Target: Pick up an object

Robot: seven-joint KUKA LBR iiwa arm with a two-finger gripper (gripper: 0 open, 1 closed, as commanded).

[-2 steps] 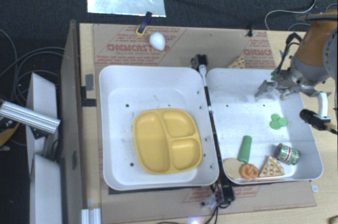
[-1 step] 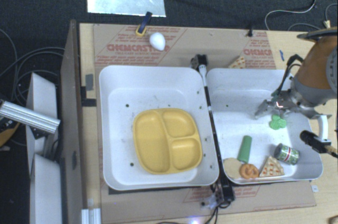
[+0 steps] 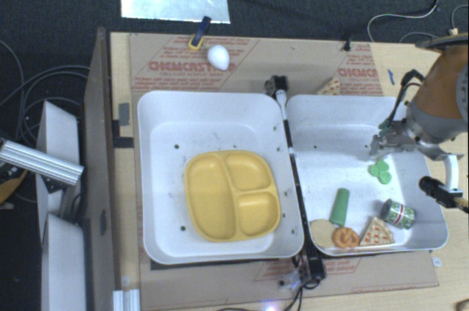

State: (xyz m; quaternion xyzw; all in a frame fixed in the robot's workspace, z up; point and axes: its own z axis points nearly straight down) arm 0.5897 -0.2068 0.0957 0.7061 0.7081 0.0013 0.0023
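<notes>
My gripper [image 3: 382,144] hangs over the upper right part of the right bin [image 3: 322,119], just above a small flat green piece [image 3: 379,170]. Lower in the same bin lie a green cylinder [image 3: 339,206], a small tin can [image 3: 398,213] on its side, a toy pizza slice [image 3: 377,232], an orange toy [image 3: 345,237] and a beige disc [image 3: 319,229]. From this angle nothing shows in the gripper's grasp.
The left bin [image 3: 168,119] holds a yellow divided plate [image 3: 231,194]. A white egg [image 3: 218,56] and a pizza-like piece [image 3: 331,87] lie on the cardboard behind the bins. A black part [image 3: 440,191] juts over the right bin's right rim.
</notes>
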